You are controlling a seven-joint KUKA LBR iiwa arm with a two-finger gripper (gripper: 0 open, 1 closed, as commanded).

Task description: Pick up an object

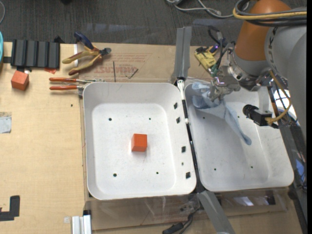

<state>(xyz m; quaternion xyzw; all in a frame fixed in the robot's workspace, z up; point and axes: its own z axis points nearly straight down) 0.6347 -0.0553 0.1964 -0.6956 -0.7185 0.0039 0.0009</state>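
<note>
Sitting in two bins [92,145]: one orange cube [139,143], one cloth [229,116].

You see two bins [97,130] of smooth white plastic (slightly glossy), a matt orange block [139,143], a thin bluish cloth [229,116], and the desk [39,155] of pale matt wood.

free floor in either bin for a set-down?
Left bin: bare all around the central orange cube. Right bin: near half bare; the far corner is crowded by blue cloth and the end effector.
</note>
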